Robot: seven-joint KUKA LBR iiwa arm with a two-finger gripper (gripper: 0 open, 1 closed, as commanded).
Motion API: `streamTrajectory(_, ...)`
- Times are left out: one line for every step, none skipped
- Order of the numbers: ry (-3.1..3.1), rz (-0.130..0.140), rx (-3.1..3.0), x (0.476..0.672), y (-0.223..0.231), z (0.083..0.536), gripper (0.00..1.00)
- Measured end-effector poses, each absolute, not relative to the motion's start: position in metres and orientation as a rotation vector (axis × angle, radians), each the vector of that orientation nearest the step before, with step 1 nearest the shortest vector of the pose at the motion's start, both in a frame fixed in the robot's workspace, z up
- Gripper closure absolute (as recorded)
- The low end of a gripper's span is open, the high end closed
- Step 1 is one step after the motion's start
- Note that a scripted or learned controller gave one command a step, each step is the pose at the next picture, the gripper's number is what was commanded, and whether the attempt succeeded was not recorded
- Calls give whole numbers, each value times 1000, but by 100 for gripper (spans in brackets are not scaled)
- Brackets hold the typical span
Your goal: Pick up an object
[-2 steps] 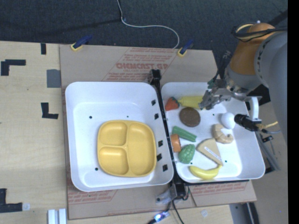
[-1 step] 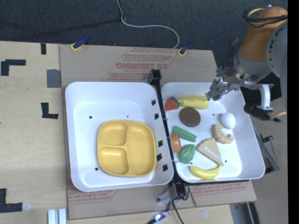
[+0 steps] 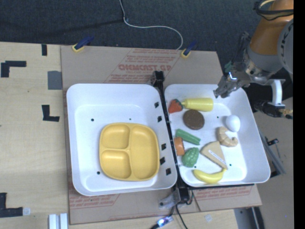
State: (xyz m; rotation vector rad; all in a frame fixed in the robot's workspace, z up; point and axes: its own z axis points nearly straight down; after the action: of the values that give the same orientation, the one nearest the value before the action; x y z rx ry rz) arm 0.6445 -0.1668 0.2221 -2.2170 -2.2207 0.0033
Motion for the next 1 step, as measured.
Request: streamTrajectory(-2222, 7, -2210, 618, -115, 227, 100)
